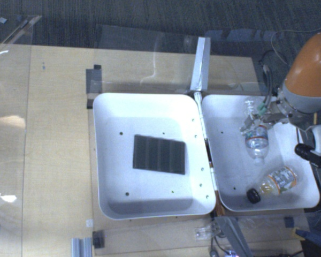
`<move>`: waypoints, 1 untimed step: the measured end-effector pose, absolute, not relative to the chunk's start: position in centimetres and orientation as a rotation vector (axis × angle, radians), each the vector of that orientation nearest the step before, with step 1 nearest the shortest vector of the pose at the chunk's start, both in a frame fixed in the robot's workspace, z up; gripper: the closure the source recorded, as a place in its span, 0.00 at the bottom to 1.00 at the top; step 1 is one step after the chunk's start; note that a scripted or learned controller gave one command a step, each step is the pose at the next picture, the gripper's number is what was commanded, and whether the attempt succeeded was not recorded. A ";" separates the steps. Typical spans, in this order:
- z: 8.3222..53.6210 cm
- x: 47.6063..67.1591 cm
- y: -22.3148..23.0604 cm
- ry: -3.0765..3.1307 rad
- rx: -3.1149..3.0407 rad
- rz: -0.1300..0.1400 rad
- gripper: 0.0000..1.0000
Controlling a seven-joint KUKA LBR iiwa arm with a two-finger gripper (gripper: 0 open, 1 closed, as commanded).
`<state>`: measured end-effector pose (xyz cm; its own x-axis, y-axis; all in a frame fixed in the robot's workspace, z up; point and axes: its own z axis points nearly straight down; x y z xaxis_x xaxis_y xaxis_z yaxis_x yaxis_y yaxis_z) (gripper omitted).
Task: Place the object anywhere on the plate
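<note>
A dark grey rectangular plate [159, 155] lies flat in the middle of the left bin [107, 116]. In the right bin [224, 116], a clear plastic bottle [257, 144] lies near the centre. My gripper [255, 123] hangs directly over the bottle's upper end, at or just above it. A second bottle [274, 183], with a yellowish label and a black cap, lies tilted near the front of the same bin. The grey arm with its orange band [309, 63] comes in from the right.
A metal divider post [200, 63] rises behind the seam between the two bins. Cables and a black fitting [310, 153] sit at the right bin's right side. Wooden benchtop [43, 143] extends to the left.
</note>
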<state>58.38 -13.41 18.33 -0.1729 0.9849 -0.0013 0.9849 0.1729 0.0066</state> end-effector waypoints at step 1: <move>18.3 58.4 -13.4 2.402 2.017 0.007 0.00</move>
